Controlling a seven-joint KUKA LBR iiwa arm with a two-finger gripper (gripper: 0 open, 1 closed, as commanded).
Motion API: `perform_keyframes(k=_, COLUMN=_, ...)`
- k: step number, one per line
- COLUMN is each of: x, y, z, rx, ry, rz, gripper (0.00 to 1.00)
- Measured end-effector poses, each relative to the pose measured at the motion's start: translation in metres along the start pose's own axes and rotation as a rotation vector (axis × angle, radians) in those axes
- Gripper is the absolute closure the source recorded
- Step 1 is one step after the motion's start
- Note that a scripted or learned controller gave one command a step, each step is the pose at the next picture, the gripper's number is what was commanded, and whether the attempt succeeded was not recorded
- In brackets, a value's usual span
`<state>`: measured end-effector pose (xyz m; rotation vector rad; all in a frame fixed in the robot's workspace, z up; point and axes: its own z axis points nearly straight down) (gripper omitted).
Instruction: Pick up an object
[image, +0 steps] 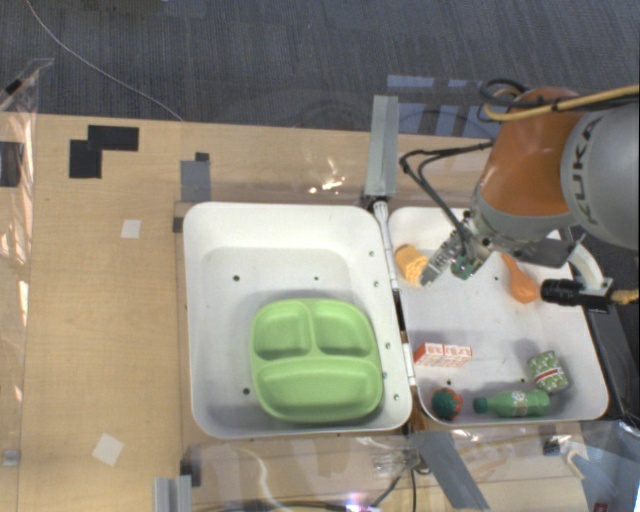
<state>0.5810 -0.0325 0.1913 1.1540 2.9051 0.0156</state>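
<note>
My gripper (448, 264) hangs low over the upper left part of the right bin (592, 400), on the grey arm with its orange band (530, 160). Just left of it, close to the bin's left wall, lies a small yellow-orange object (409, 262). An orange carrot-shaped piece (522, 282) lies to the gripper's right. Along the bin's front are a red and white box (443, 354), a green patterned can (547, 370), a green bottle (515, 402) on its side and a small red and green ball (446, 402).
The left bin (215, 300) holds a green divided plate (316, 358) in its front half. A raised rim (392, 290) separates the two bins. Black cables (440, 190) loop from the arm over the right bin's back edge.
</note>
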Motion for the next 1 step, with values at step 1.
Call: perform_keyframes(k=1, x=0.083, y=-0.013, z=-0.052, rx=0.005, ry=0.005, rz=-0.359, gripper=1.0)
